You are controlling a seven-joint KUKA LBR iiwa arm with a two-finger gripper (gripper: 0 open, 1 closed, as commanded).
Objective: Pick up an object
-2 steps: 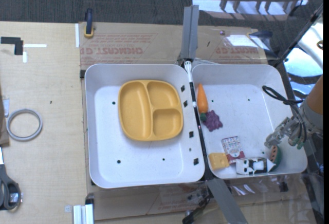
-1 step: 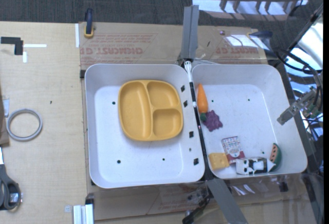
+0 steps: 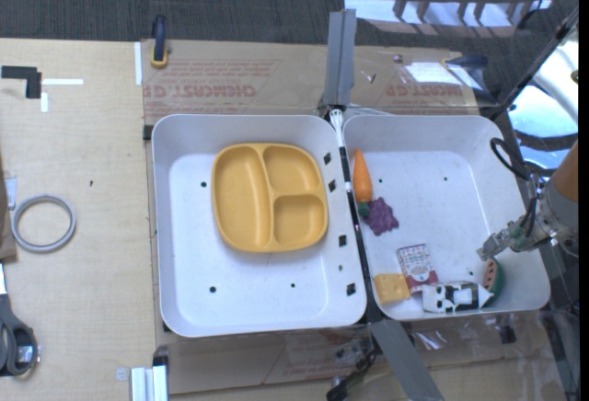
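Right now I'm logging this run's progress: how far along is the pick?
Nothing looks done: the orange toy carrot, purple grape cluster, yellow cheese block and watermelon slice all lie in the right white bin. In hand: the gripper sits low by the watermelon slice, nothing visibly held. Left: grasping and lifting an object.

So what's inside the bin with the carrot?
Beside the carrot in the right bin lie purple grapes, a small card, cheese, a black-and-white toy and a watermelon slice. Nothing looks covered.

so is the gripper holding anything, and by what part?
Nothing shows between the fingers. The gripper sits above the watermelon slice in the right bin.
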